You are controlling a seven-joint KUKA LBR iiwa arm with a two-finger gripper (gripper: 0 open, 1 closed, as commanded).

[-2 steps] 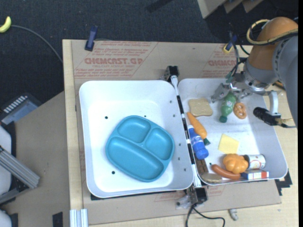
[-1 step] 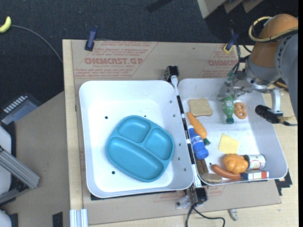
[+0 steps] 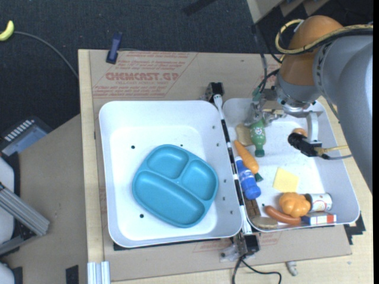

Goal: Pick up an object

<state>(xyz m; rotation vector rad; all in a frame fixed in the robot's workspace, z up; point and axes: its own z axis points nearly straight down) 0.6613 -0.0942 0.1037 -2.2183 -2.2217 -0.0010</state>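
My gripper (image 3: 260,115) hangs over the far left part of the right bin (image 3: 346,188). Directly beneath it a small green bottle (image 3: 258,136) stands or leans, its top close to the gripper; contact is unclear. An orange carrot (image 3: 246,154) lies just left of the bottle along the bin's left wall. A blue and white tube (image 3: 248,180) lies below the carrot. Toward the near side sit a yellow cheese square (image 3: 286,180), an orange pumpkin-like toy (image 3: 294,203) and a red-brown sausage (image 3: 278,216).
The left bin (image 3: 112,129) holds a blue divided plate (image 3: 175,184). A white can (image 3: 320,202) and a marker (image 3: 320,219) lie by the right bin's near edge. A tan piece (image 3: 243,132) rests left of the green bottle.
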